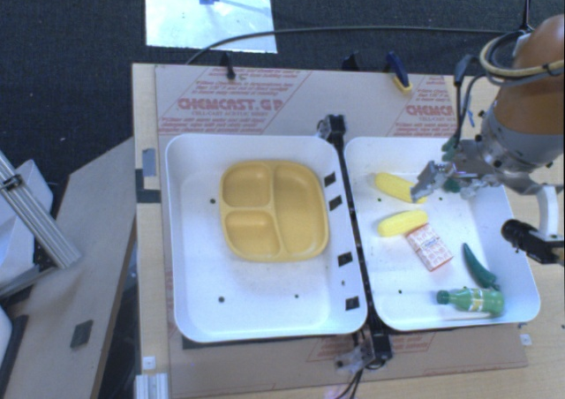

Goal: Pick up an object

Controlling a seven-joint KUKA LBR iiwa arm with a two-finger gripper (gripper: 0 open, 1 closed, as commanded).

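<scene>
Left bin [185, 238]: a yellow compartment plate [272, 210] is seen lying flat near the middle, three sections facing up. Bare white floor is left on all sides of it, widest along the near wall and the left wall.

Between the bins a black divider strip [346, 212] is seen running from the far edge to the near edge, with black clips along it.

Right bin [521, 300]: a yellow banana-shaped piece [391, 184] is found near the far-left part, with a second yellow piece [402, 223] just nearer the camera, the two apart. A small red-and-white box [429, 247] is seen just right of the second piece, tilted. A dark green pepper-like piece [479, 266] lies further right, and a green bottle [471, 300] lies on its side close to the near wall. The bin's middle floor is left open.

Arm: it is brought in from the right, orange band [532, 115] above the wrist, the wrist canted down and left. The gripper [429, 182] is seen low over the far part of the right bin, just beside the right end of the banana-shaped piece. Whether the claw is wide or narrow cannot be told at this resolution; nothing is seen between it.
</scene>
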